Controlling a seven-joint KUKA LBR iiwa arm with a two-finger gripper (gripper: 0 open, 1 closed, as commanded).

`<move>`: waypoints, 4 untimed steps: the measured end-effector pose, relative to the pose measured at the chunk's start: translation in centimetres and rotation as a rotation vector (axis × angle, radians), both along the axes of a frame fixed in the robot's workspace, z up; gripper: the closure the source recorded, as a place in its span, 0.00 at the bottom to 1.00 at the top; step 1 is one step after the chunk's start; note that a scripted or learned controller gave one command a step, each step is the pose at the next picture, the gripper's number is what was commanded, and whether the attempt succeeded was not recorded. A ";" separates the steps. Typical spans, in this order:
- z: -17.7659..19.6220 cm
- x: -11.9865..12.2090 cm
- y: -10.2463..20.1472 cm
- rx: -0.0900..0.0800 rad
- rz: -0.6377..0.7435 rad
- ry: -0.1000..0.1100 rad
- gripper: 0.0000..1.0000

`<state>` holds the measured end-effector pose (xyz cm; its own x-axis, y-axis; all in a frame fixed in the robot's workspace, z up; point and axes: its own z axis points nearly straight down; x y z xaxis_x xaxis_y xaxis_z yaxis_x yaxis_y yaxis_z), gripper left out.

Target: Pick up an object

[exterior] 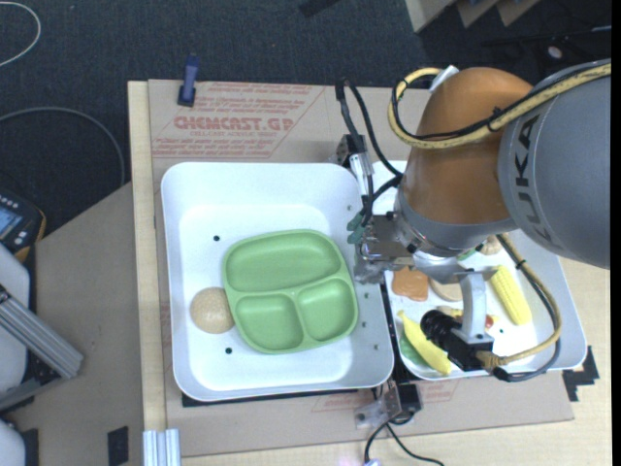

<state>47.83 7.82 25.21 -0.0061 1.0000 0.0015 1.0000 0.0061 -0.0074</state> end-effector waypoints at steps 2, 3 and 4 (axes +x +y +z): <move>22.7 0.1 5.8 0.001 0.000 -0.013 1.00; 24.1 0.2 1.2 -0.001 -0.010 -0.014 1.00; 18.9 0.1 -0.4 -0.003 -0.009 -0.001 1.00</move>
